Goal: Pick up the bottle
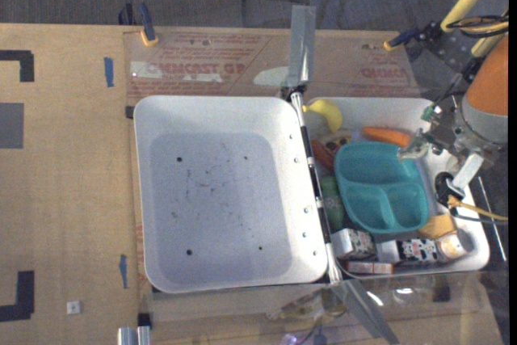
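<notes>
Whether the gripper (428, 140) is open or closed cannot be told: its tip is a blur of pale metal, and no object can be seen gripped in it. It hangs over the upper right part of the right bin (483, 254), just beside the right end of an orange carrot (386, 135) and near the top right corner of a teal divided tray (380, 188).

The bottle (329, 196) is hard to make out. The likeliest thing is a dark green rounded shape wedged between the tray and the bin's left wall, well apart from the gripper and partly hidden by the tray's edge.

The right bin is crowded. A yellow curved thing (325, 113) sits in its top left corner, small printed cartons (380, 248) line the near wall, and an orange block (439, 226) lies near the right wall. The left bin (153, 117) shows its speckled white floor from wall to wall. The tabletop (65, 174) is brown board. The arm (493, 85) is cut off at the right edge.
</notes>
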Tool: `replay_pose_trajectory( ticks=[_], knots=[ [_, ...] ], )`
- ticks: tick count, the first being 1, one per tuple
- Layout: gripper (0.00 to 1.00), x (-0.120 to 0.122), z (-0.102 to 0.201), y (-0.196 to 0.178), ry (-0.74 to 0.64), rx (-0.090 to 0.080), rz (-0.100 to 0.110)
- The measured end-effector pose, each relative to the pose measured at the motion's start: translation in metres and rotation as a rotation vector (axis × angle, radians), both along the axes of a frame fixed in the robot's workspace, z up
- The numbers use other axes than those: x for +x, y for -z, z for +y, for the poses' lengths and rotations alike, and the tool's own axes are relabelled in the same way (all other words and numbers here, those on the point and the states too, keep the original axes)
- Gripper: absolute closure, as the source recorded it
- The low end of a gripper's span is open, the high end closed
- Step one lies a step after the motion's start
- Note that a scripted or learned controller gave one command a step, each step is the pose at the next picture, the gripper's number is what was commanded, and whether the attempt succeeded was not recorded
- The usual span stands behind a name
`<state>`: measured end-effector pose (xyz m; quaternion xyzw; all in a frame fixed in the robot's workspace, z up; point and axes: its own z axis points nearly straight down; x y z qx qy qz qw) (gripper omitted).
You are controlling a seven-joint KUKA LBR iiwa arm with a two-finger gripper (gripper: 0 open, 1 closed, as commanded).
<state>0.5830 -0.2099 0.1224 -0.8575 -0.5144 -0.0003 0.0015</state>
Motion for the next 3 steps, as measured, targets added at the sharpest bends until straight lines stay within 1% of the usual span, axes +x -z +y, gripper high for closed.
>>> replay_pose_trajectory(
  ticks=[1,2,3],
  knots=[
    [0.0,-0.005,0.033,0.032,-0.05,-0.009,-0.012],
    [0.0,0.036,0.007,0.033,-0.04,0.011,-0.005],
    [0.0,0.019,0.062,0.031,-0.035,-0.006,-0.014]
  ],
)
